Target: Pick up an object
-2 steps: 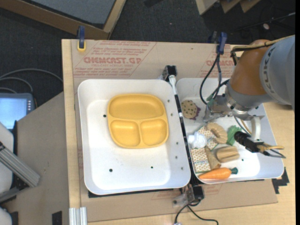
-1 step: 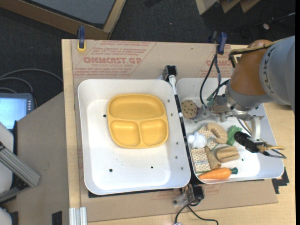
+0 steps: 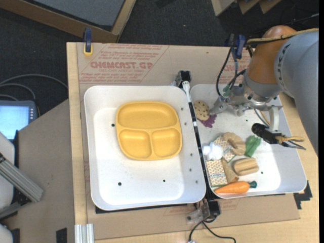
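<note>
fingers (image 3: 234,105) above bin, toys (image 3: 233,158) well below

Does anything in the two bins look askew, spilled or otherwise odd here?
Nothing looks spilled or broken. The yellow divided plate lies flat in the left bin. The right bin holds a loose jumble, and the carrot lies right at its near rim. The gripper hangs over the far end.

Robotics lab: clamped bench (image 3: 152,54), cabled arm (image 3: 283,59), white bins (image 3: 96,135).
</note>
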### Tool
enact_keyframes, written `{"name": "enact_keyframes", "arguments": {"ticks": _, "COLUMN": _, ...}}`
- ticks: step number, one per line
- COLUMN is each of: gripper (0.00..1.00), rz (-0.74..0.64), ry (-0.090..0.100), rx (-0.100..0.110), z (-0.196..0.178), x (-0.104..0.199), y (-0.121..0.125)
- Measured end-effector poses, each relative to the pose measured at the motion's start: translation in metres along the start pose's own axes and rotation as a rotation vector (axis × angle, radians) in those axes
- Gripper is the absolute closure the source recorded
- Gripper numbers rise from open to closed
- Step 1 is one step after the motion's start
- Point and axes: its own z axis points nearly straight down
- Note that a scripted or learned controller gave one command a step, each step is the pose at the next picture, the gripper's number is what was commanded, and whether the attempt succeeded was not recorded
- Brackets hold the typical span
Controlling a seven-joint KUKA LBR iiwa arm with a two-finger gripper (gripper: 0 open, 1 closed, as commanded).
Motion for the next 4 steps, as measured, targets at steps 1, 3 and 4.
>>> {"name": "enact_keyframes", "arguments": {"ticks": 1, "gripper": 0.0, "rz": 0.001, "ry": 0.0, "rx": 0.0, "z": 0.0001, "x": -0.0179, "y": 0.0255}}
{"name": "enact_keyframes", "arguments": {"ticks": 3, "gripper": 0.0, "rz": 0.001, "ry": 0.0, "rx": 0.003, "z": 0.0001, "x": -0.0173, "y": 0.0244}}
{"name": "enact_keyframes", "arguments": {"ticks": 4, "gripper": 0.0, "rz": 0.001, "ry": 0.0, "rx": 0.003, "z": 0.0001, "x": -0.0173, "y": 0.0244}}
